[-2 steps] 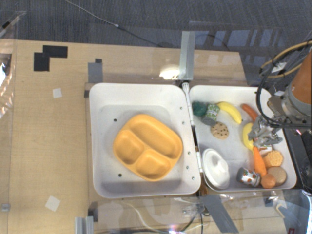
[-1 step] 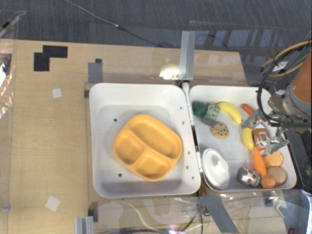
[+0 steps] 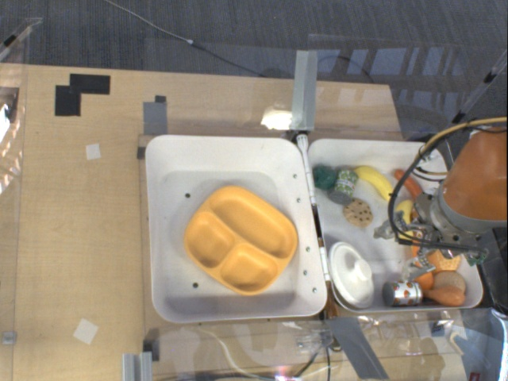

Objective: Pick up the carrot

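At the right edge of the frame the gripper (image 3: 425, 259) hangs low in the right bin (image 3: 381, 304), its grasp impossible to tell, and the carrot (image 3: 409, 182) lies just above it by the banana (image 3: 373, 181), so the descent should centre there.

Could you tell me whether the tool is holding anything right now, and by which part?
It cannot be told: the tool is hidden under the arm's wrist, above the right bin.

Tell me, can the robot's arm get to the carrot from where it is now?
Probably yes. The carrot lies in the right bin right beside the arm, which partly covers it; the banana sits nearby but not over it.
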Motion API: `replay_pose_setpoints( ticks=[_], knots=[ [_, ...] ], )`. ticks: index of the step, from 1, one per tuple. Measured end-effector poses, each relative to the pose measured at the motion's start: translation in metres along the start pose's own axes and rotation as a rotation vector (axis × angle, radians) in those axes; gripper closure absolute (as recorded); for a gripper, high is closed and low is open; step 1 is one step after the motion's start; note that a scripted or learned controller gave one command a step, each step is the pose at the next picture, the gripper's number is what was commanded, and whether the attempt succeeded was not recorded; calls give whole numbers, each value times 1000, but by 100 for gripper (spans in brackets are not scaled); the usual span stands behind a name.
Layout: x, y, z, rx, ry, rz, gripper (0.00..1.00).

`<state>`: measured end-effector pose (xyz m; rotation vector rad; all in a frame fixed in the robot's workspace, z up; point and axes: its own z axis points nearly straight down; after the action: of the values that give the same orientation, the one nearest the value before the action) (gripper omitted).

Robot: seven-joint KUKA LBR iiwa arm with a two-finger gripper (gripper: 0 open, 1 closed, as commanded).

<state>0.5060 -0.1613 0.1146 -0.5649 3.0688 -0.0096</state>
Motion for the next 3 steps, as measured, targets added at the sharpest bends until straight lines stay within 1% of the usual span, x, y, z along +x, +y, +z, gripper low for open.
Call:
replay_pose_setpoints(
  ticks=[1,2,3],
  knots=[
    [-4,1,23,4,-3,62,0],
    [-6,0,11,5,-5,56,100],
    [18,-39,-103,4,5,14,100]
  ],
)
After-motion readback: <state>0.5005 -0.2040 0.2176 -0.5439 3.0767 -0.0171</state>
